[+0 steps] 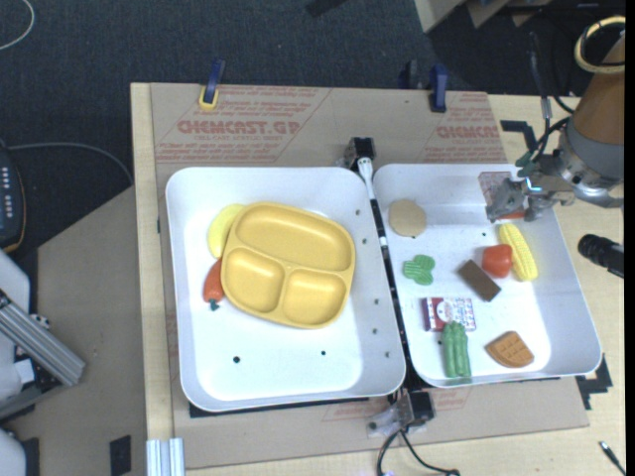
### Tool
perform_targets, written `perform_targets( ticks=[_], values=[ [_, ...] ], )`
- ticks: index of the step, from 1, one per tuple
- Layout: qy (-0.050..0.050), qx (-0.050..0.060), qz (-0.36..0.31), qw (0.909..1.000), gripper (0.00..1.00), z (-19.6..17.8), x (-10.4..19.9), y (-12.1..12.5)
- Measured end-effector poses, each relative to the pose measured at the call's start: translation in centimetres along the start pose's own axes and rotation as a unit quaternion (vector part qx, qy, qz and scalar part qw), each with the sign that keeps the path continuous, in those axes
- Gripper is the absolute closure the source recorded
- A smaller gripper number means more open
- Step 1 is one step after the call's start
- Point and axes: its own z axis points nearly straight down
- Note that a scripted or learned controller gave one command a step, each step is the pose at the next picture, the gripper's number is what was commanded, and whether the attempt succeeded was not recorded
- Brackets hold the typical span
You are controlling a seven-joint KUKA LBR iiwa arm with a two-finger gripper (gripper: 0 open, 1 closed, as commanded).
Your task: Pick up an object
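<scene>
My gripper (510, 201) hovers over the far right part of the right bin (571, 340), just above the yellow corn cob (518, 250). A red tomato (497, 260) touches the corn's left side. A brown bar (480, 281) lies just below them. Toward the bin's left are a tan round cookie (407, 217) and a green leafy piece (419, 269). Near the front lie a red and white packet (448, 313), a green cucumber (455, 350) and an orange waffle (509, 349). Nothing visibly hangs from the gripper.
The left bin (198, 365) holds a yellow divided plate (288, 264), with a yellow item (222, 228) and a red-orange pepper (213, 284) tucked at its left rim. The arm (600, 127) enters from the right. A raised divider (382, 256) separates the bins.
</scene>
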Motion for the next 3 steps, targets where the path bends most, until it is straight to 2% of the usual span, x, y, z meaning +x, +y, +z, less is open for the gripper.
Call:
perform_targets(
  ticks=[1, 2, 3],
  values=[
    [0.0, 0.0, 0.0, 1.0, 1.0, -3.3, -0.1, 0.1],
    [0.002, 0.002, -0.003, 1.0, 1.0, -3.8, 4.8, 0.6],
    [0.002, 0.003, -0.003, 1.0, 1.0, -4.1, 9.4, -0.2]
  ],
)
